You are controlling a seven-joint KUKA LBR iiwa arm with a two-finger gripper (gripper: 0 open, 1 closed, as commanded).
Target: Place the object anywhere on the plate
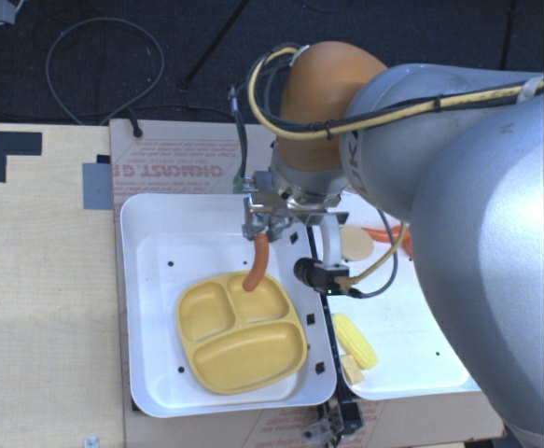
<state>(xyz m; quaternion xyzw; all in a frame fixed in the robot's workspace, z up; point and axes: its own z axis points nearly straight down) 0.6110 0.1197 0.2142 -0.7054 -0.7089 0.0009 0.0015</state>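
Camera view – fingers [262, 235] clamped on one sausage [256, 267] above one yellow plate [242, 334]; two bins [150, 250].

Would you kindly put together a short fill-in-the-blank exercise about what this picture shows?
1. The sausage hangs from the gripper above the ____ bin.
2. The plate is coloured ____.
3. The plate has ____ compartments.
4. The corn lies in the ____ bin.

Missing words: left; yellow; three; right
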